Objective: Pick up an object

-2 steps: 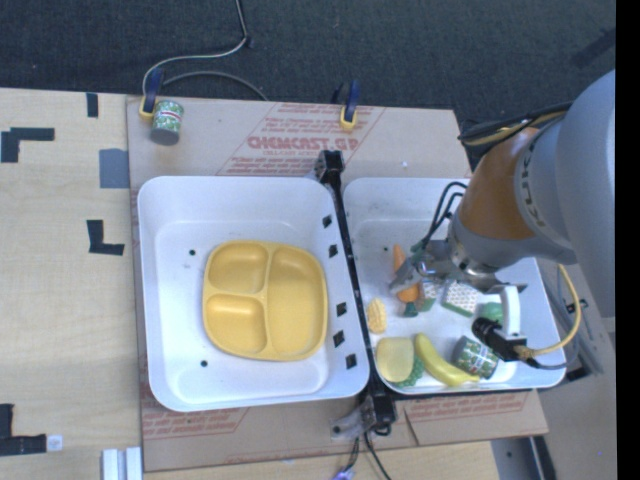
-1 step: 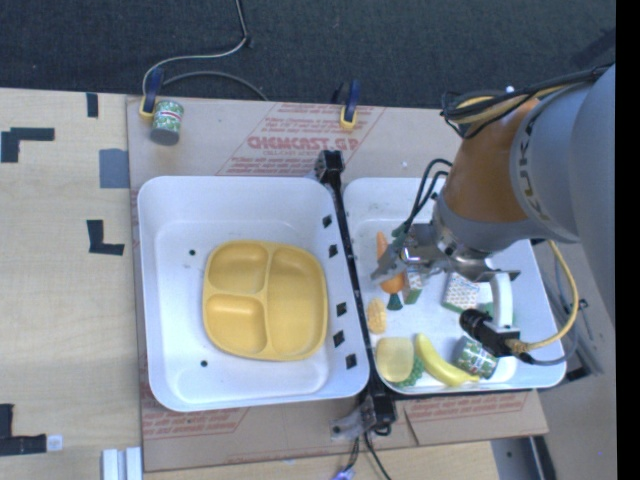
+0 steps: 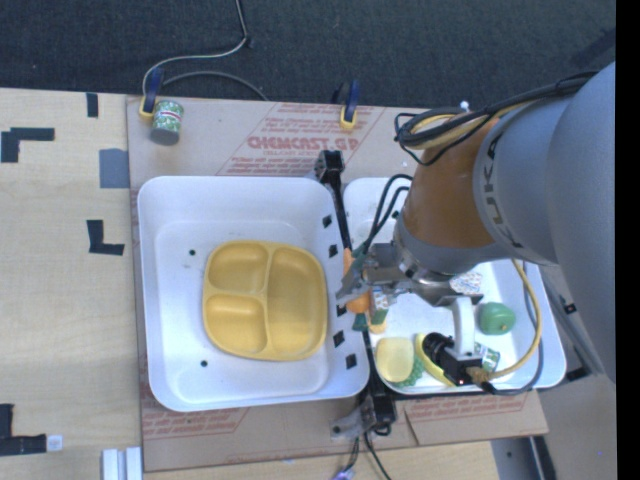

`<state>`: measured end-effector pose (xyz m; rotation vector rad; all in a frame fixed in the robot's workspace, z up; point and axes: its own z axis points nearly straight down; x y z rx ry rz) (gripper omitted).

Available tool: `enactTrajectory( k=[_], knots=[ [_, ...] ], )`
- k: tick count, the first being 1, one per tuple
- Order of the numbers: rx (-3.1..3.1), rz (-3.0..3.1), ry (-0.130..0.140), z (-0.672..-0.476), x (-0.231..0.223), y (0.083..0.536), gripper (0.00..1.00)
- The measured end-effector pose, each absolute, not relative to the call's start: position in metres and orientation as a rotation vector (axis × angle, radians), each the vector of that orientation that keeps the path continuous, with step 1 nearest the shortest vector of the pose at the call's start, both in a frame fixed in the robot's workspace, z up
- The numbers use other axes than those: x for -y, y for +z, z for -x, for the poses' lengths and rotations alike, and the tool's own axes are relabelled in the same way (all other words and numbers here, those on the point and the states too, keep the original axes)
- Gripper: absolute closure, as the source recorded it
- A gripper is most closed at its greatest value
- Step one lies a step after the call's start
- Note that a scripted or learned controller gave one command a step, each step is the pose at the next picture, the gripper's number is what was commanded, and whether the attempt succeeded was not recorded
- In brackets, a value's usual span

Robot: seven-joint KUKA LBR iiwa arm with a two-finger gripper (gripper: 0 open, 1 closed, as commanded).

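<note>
While the gripper (image 3: 372, 303) hangs low over the right bin (image 3: 545, 368), its grip unreadable, the reach seems underway; next, closing on the yellow piece (image 3: 395, 360) just below.

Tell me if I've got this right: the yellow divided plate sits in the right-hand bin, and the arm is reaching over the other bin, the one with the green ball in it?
Not quite. The camera view shows the yellow divided plate in the left-hand bin, not the right. The rest stands: the arm reaches over the other bin, which has the green ball in it.
</note>
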<state>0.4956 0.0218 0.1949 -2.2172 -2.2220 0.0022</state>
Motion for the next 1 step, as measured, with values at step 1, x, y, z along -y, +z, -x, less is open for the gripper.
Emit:
enactTrajectory(
  k=[1],
  knots=[
    [2.223,2.218,0.001,-0.5020,-0.0819,0.2425,1.00]
  ],
)
